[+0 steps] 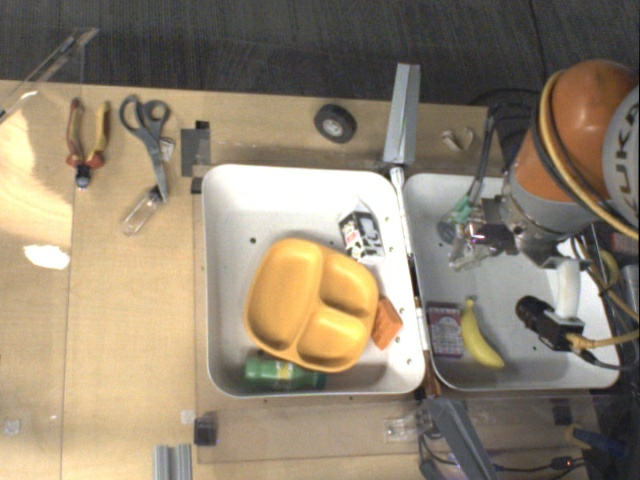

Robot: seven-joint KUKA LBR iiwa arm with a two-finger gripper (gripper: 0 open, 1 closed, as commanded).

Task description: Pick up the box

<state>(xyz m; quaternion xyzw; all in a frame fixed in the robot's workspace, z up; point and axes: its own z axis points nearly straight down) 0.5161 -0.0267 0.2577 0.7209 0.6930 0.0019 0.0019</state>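
Note:
A small maroon and white box (444,330) lies flat at the front left corner of the right bin (530,373), next to a banana (480,336). A second small box (360,234), black and white, lies in the left bin (225,268) near its back right. My gripper (463,245) hangs over the back left part of the right bin, well behind the maroon box, and nothing shows in it. The grey arm with its orange band (580,118) reaches in from the right.
A yellow divided plate (310,303) takes up the middle of the left bin, with a green can (282,372) at its front edge and an orange block (387,324) at its right. Scissors (150,138), pliers (85,138) and a tape roll (335,122) lie on the bench behind.

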